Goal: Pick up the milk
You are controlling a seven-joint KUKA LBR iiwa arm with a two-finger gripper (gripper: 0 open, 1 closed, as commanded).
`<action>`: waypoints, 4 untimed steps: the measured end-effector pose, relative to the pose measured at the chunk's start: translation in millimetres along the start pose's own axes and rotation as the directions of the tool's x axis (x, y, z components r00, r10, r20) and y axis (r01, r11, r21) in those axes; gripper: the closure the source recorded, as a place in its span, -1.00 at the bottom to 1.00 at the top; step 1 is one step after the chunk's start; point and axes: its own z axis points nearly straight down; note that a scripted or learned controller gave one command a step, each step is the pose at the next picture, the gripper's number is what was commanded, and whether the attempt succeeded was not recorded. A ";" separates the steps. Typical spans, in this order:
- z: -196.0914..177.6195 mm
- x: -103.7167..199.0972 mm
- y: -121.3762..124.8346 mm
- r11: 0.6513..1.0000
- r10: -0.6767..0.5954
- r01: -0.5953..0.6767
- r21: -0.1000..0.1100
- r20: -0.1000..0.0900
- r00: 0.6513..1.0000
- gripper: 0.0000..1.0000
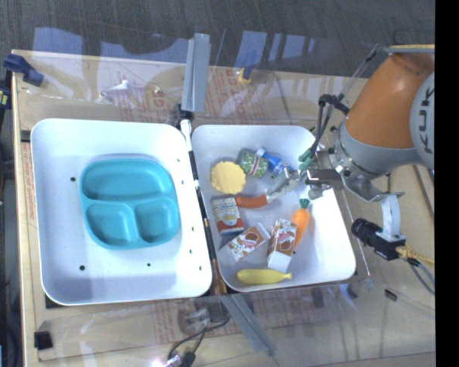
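Two small white cartons with red-brown print lie in the right bin (333, 254). The larger one (283, 245) is near the front and the smaller one (246, 241) is just left of it. I cannot tell which of them is the milk. My gripper (291, 180) hangs over the back half of this bin, above and right of the cartons. It is beside the right end of a sausage (250, 201) and apart from both cartons. Nothing shows between it and the cartons except an orange carrot (301, 224).
The right bin also holds a yellow round piece (228, 176), a green and blue can (260, 161), a red packet (227, 214) and a banana (264, 277) at the front. The left bin (53, 266) bears a blue compartment tray (130, 201).
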 end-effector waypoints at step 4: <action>141.5 -29.4 -8.9 0.971 0.233 -0.233 -0.051 0.000 0.972 -1.00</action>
